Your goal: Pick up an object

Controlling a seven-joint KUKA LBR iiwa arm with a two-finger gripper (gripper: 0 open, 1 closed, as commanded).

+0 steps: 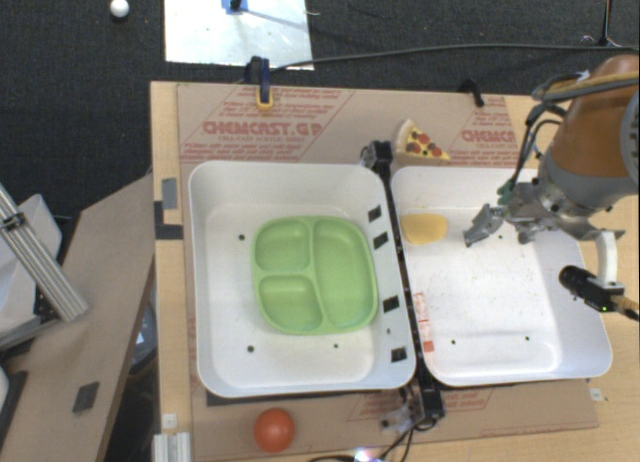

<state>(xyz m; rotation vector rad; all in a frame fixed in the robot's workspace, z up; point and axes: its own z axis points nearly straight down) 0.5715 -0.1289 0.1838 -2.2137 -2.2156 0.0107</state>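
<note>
The arm (pixel 590 140) reaches in from the right, its orange band above the wrist, and the gripper (pixel 487 225) hangs over the upper part of the right bin (pixel 520 350). The fingers (pixel 480 229) point left and look slightly parted, though at this slant and size it is hard to be sure how wide; nothing shows between them. They hold nothing and touch no object.

Just to the left of the fingertips, apart from them, a pale yellow flat piece (pixel 424 228) lies on the floor of the right bin, near its upper left corner and close to the divider between the bins.

The left bin (pixel 230 350) holds a green divided plate (pixel 314 274) with three compartments, lying flat in the middle.

Outside the bins, a toy pizza slice (pixel 421 142) rests on the board just behind the right bin's upper left corner. An orange ball (pixel 273 429) sits on the bench in front of the left bin. A small white ball (pixel 120 7) lies on the dark floor at the far upper left.
</note>
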